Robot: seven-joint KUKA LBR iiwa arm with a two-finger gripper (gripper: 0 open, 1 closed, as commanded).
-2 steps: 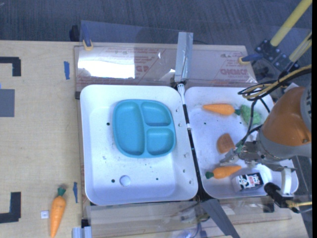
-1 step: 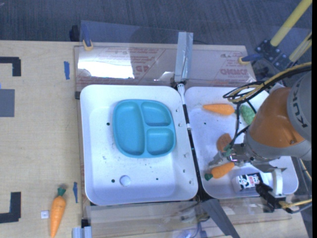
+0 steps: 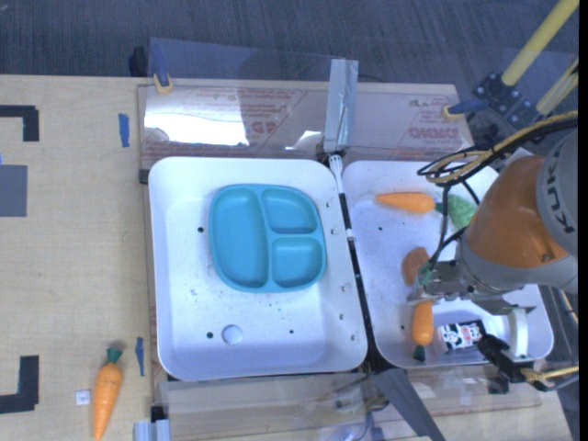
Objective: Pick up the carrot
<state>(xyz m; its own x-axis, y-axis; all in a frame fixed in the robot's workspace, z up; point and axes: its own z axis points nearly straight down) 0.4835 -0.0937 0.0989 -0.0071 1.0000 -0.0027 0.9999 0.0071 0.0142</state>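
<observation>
The gripper (image 3: 425,288) hangs low inside the right bin (image 3: 386,246), under the bulky grey wrist and orange band of the arm (image 3: 514,219), which comes in from the right. The wrist and a tangle of cables cover it so much that I can't tell how it is set. Right below it lies a small carrot (image 3: 422,324), upright in the picture, its top end touching or just under the tool — whether it is actually being held, I cannot say.

A second carrot (image 3: 406,202) lies crosswise near the back of the same bin, its green top (image 3: 459,209) pointing toward the arm. Between the two sits a brownish rounded piece (image 3: 414,265), just beside the tool. A small black-and-white carton (image 3: 461,334) lies near the bin's front edge, beside the lower carrot.

The left bin (image 3: 175,246) carries a blue divided plate (image 3: 268,237). Out on the bench (image 3: 64,246), well apart from both bins, a third carrot (image 3: 107,389) lies near the front left corner.
</observation>
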